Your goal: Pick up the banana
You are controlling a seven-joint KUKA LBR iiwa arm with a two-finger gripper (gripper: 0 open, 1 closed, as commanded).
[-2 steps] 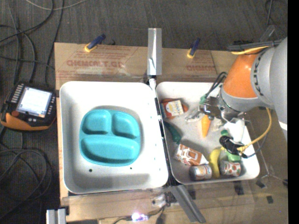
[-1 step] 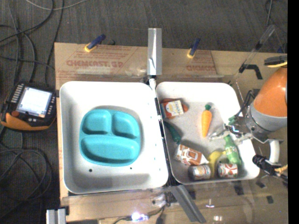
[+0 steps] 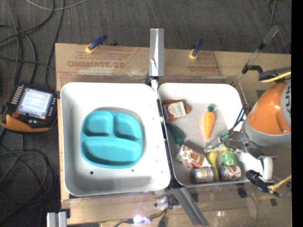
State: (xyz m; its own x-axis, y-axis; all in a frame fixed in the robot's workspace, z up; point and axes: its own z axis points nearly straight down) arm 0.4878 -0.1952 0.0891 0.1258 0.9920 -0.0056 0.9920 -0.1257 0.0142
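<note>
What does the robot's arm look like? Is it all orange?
Not all orange. The grey robot arm has a big rounded orange band near its wrist, with pale grey casing around it. Its metal two-finger gripper looks small, silvery and dark. A white connector with black and yellow cables hangs beside the wrist.

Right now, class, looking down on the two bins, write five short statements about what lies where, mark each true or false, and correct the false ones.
1. The blue divided tray lies in the left bin. True.
2. The carrot lies in the left bin. False: it lies in the right bin, green top pointing away from the camera.
3. The banana lies near the right bin's front edge, beside the cans. True.
4. The clamps on the cardboard sit at the bench's near edge. False: they sit at the far edge.
5. The arm's orange band hangs over the left bin. False: it is at the right bin's right side.
</note>
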